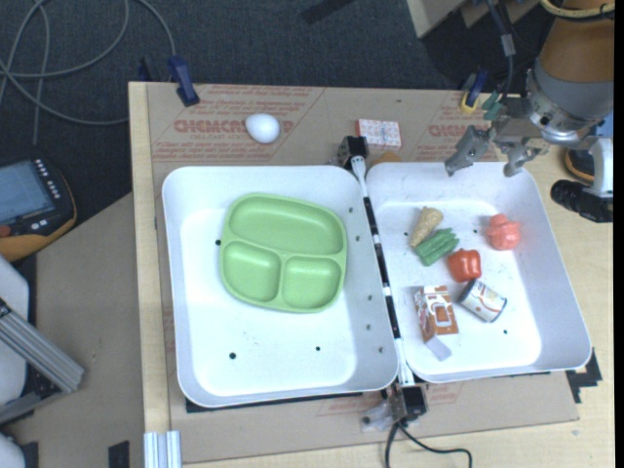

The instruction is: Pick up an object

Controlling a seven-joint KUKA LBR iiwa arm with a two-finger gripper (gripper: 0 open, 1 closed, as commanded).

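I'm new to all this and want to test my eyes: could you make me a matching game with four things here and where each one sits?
Things:
1. Green plate
2. White egg
3. Can
4. Gripper

Places:
A. Right bin, near its front
B. Above the right bin's far edge
C. Left bin
D. On the cardboard, behind the left bin

Pairs: 1-C, 2-D, 3-A, 4-B

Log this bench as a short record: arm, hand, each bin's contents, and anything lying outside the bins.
arm: reaches in from the right, hand over the right bin's far edge
hand: fingers spread, nothing between them
left bin: green divided plate
right bin: cone, green vegetable, red pepper, tomato, small can, carton
outside bins: white egg
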